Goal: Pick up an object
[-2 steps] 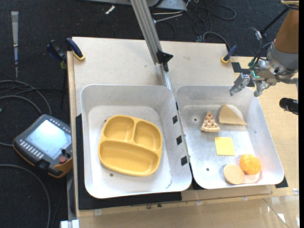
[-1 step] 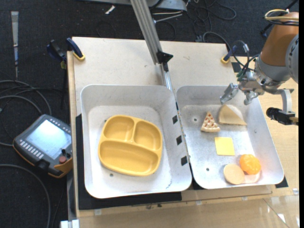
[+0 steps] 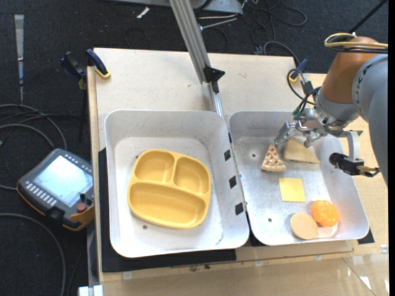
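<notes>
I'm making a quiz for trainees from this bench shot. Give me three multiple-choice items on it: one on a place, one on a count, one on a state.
1. Where does the yellow divided plate lie?
A. in the left bin
B. in the right bin
C. on the floor

2. How many compartments does the plate have?
A. two
B. three
C. five

3. What is the gripper doing?
A. carrying the orange ball high above the bench
B. resting in the left bin
C. hanging low in the right bin near the pizza slice

Answers: 1 A, the plate sits inside the left bin. 2 B, two small sections above one long one. 3 C, it is in the right bin close to the pizza slice, while the orange ball lies in the near corner.
</notes>
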Controlling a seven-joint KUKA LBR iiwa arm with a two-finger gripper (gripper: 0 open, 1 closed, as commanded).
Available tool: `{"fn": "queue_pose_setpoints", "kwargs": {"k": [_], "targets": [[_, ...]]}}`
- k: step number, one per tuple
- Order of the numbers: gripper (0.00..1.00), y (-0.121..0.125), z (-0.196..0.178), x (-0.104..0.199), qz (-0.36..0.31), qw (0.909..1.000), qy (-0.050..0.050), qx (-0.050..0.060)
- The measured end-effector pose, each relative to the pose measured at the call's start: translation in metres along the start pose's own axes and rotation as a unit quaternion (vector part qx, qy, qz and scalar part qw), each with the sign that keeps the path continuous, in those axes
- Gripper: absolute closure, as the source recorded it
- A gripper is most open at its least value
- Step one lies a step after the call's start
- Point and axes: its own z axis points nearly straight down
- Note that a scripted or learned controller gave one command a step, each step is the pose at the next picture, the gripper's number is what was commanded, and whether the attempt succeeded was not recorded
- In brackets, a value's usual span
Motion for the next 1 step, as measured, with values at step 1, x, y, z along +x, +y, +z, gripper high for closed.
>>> {"fn": "queue_pose_setpoints", "kwargs": {"k": [1], "targets": [[0.0,0.0004,0.005,0.0008,0.0,1.0,-0.001,-0.002]]}}
